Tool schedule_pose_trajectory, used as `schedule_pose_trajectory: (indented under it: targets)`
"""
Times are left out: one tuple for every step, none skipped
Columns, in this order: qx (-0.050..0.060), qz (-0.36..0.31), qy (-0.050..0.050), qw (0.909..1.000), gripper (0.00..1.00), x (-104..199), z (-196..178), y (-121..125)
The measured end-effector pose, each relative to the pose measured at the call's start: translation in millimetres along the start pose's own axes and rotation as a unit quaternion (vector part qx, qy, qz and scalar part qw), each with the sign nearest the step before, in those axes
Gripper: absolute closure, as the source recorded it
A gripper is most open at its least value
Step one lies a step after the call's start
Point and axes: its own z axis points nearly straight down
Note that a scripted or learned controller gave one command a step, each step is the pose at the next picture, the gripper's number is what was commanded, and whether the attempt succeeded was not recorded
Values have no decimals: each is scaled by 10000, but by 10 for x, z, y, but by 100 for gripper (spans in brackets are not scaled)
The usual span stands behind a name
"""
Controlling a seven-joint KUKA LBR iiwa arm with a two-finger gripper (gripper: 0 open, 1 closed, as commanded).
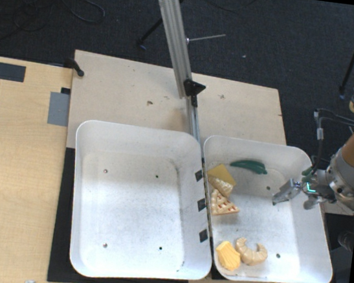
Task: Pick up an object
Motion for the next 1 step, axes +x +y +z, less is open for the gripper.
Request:
schedule_pose_trajectory:
  targets:
    - [-21, -1, -6, 10000, 0, -4, -21, 9]
